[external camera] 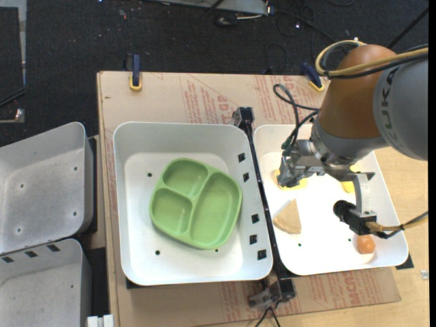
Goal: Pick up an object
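Observation:
My gripper (289,174) hangs low over the far left part of the right bin (320,259). Right under it lies a flat yellow thing (300,182), mostly hidden by the gripper. A tan wedge-shaped piece (289,218) lies just in front of the gripper, apart from it. A small orange ball (366,244) rests near the bin's front right corner. Another bit of yellow (348,187) peeks out from behind the wrist on the right.
The left bin (136,251) holds a green plate (196,202) with three compartments, lying at its middle. A black divider rail (257,182) runs between the two bins. Grey-white trays (41,182) sit off the bench at the left.

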### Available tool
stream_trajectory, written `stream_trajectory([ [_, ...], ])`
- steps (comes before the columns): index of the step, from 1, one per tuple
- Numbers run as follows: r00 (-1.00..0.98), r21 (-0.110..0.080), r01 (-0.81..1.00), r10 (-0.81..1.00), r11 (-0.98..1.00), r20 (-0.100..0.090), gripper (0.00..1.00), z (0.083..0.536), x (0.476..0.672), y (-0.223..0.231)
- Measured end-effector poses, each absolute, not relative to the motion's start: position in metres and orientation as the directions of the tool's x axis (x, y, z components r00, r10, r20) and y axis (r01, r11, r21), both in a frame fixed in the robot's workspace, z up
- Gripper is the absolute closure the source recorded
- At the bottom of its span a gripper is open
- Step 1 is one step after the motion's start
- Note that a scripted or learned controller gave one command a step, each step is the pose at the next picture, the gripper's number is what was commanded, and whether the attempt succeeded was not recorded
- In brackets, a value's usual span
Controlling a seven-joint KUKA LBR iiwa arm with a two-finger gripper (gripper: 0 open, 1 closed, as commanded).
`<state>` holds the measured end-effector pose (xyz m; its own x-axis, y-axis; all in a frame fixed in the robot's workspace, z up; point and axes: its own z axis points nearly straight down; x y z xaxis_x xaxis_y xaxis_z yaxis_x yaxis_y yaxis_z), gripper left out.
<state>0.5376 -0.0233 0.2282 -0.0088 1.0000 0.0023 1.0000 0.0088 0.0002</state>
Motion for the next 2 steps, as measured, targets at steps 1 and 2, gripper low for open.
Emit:
stream_trajectory([
  [1, -0.008, -0.002, 1.0, 1.0, 0.008, 0.001, 1.0, 0.222, 0.53, 0.036],
  [2, -0.009, -0.002, 1.0, 1.0, 0.009, 0.002, 1.0, 0.232, 0.51, 0.091],
])
